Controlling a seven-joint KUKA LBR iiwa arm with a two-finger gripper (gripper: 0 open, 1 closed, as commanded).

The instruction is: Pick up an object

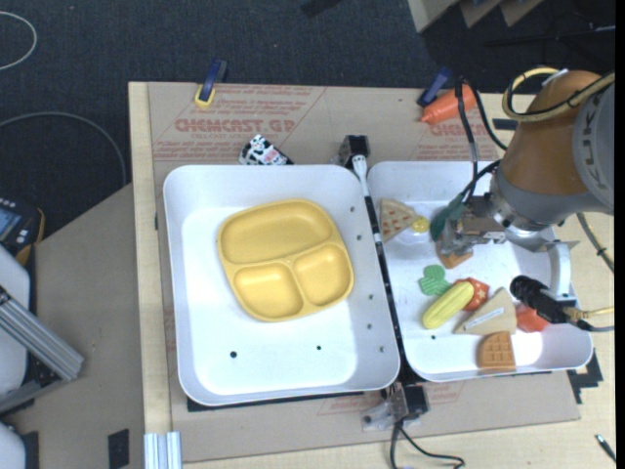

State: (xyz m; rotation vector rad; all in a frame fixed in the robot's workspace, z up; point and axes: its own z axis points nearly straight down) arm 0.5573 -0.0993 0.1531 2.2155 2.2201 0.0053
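Note:
My gripper [455,233] hangs low over the upper middle of the right bin [547,364], under the orange-banded wrist. A small brown toy piece [455,258] lies right beneath it; whether it is touched I cannot tell. A pizza slice [395,218] and a small yellow piece [420,226] lie just left of the gripper. Nearer the front lie a green piece [433,282], a yellow corn cob [447,304], a red piece [477,292], a tan wedge [494,317], a waffle [496,351] and a red round piece [532,321].
The left bin [195,262] holds a yellow divided plate [285,258]. On the bench behind the bins lie a black-and-white toy [263,151], a blue-and-yellow clamp [208,84] and an orange clamp [444,106]. A black clip [355,149] sits where the bins meet.

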